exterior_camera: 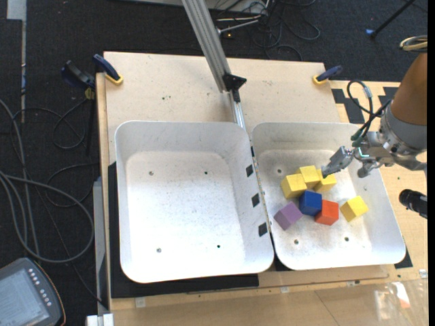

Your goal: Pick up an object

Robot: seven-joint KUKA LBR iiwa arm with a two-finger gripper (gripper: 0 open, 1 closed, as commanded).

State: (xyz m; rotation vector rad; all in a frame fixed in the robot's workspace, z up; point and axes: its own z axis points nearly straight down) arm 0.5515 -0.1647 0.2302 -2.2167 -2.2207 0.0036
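Note:
Several small blocks lie in the right bin [380, 240]: a yellow cluster [302, 180], a blue cube [311, 202], an orange-red cube [327, 212], a separate yellow cube [354, 208] and a purple cube [287, 216]. My gripper [351, 164] hovers over the bin's upper right part, just right of the yellow cluster. Its fingers are spread open, and nothing sits between them. The left fingertip [336, 161] is close above the cluster's right end.
The left bin [129, 202] sits beside the right one, sharing a middle wall. A slanted metal pole [207, 36] runs from the top down to the bins' junction. Clamps [109, 70] hold the board's back corners.

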